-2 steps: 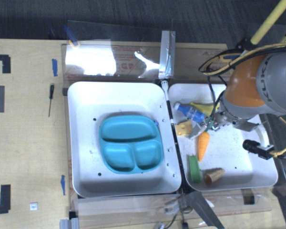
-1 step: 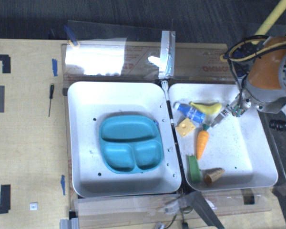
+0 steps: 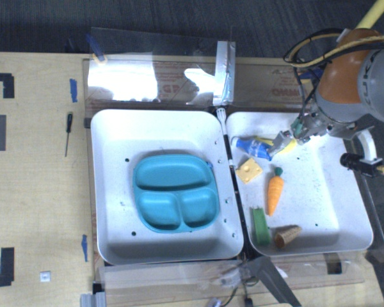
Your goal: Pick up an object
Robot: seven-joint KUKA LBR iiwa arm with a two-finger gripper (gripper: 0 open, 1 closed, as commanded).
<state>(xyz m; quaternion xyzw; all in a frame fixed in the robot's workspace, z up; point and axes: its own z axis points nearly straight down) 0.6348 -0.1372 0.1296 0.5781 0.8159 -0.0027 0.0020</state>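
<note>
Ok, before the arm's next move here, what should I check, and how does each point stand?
1. Pincer is over the right bin: ok, at its upper left part.
2. A target is near the tip: ok, the blue and yellow item lies right beside it.
3. Something is held between the fingers: cannot tell.
4. Neighbours leave room: not ok, the cheese wedge lies close below the blue item, near the bin wall.
5. Other picks lie free: ok, the carrot lies apart; the green piece and brown piece sit close together.
6. Blue tray sits in the left bin: ok.
</note>
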